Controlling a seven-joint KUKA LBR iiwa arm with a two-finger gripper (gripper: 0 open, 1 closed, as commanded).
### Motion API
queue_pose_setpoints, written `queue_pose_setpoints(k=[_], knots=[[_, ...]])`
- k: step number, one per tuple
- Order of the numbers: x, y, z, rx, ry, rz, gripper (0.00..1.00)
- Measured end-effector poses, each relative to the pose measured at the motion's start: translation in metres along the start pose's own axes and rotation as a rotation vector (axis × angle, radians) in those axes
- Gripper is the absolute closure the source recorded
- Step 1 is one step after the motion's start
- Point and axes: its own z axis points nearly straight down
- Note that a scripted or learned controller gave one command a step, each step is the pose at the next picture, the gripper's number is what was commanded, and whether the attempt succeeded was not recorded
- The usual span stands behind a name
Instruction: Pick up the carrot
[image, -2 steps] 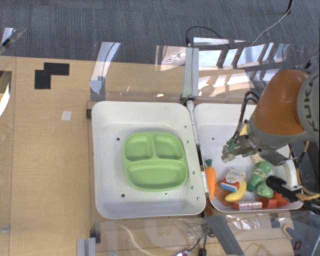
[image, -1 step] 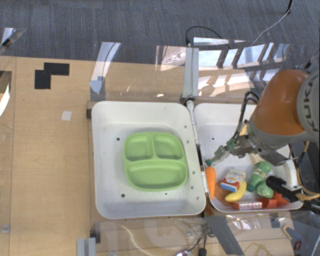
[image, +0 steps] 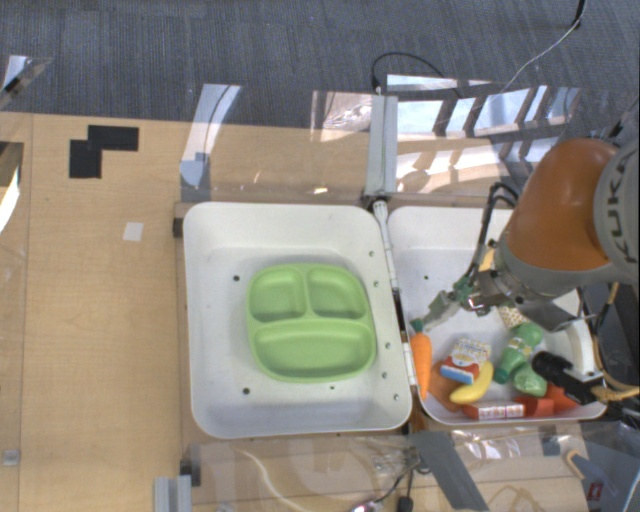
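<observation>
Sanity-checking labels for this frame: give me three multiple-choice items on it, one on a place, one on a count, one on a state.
1. Where is the carrot?
A. At the left edge of the right bin
B. On the green plate
C. On the bare bench

2. How many compartments does the green plate have?
A. Two
B. Three
C. Five

3. What is the carrot's state?
A. Between the gripper's fingers
B. Lying in the bin, not held
C. Standing upright on the plate

Answers: 1 A, it lies along the right bin's left wall. 2 B, two small ones above one long one. 3 B, the gripper hangs just above it, apart from it.
</observation>
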Motion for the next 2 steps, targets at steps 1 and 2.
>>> queue_pose_setpoints(k=[1, 2], knots=[[0.016, -0.003, 0.010, 0.003, 0.001, -0.267, 0.00], [0.011, -0.020, 0.010, 0.004, 0.002, -0.390, 0.00]])
